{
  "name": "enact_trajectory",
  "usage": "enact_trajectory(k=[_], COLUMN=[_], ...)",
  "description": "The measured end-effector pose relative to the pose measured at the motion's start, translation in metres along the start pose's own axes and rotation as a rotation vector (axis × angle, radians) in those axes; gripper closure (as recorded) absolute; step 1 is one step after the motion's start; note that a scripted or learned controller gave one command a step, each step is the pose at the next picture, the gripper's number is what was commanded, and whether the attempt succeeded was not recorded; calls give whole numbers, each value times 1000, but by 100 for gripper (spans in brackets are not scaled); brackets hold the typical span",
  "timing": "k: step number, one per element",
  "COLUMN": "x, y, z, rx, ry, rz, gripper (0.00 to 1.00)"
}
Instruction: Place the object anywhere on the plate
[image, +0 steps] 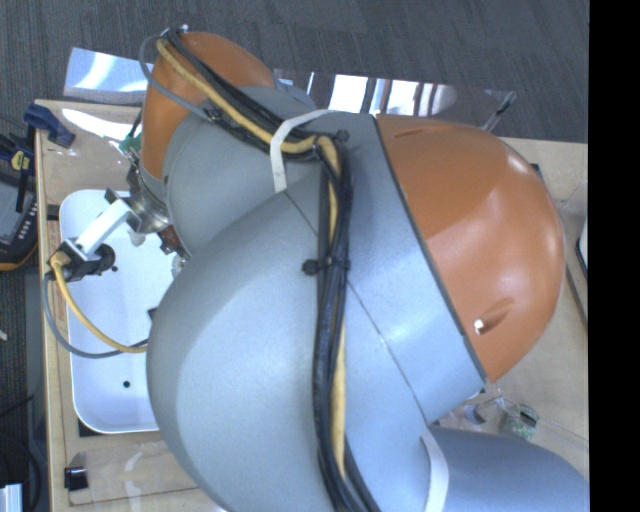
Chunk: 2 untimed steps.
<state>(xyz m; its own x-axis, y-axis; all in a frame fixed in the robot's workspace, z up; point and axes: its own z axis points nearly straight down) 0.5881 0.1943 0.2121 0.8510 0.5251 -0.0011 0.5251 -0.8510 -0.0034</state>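
Grey arm (300, 340) looming close, bent leftward over the white bin (105, 400), claw state impossible to tell

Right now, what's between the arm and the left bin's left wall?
In the camera view, a white fitting and a yellow cable loop over the bin floor.

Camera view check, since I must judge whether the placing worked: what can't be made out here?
- Gripper: hidden beneath the grey and orange arm, which covers most of the view; open or shut cannot be told.
- Object and plate: cannot be made out behind the arm.
- Shallow white bin: a left strip shows; the arm covers the rest.
- Yellow and black cables cross that strip.
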Motion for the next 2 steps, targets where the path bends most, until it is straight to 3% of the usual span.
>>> enact_trajectory(k=[1, 2], x=[-9, 30], y=[-35, -2], z=[88, 112], rx=[3, 1], ry=[-7, -4], rz=[-252, -198], gripper=[0, 0])
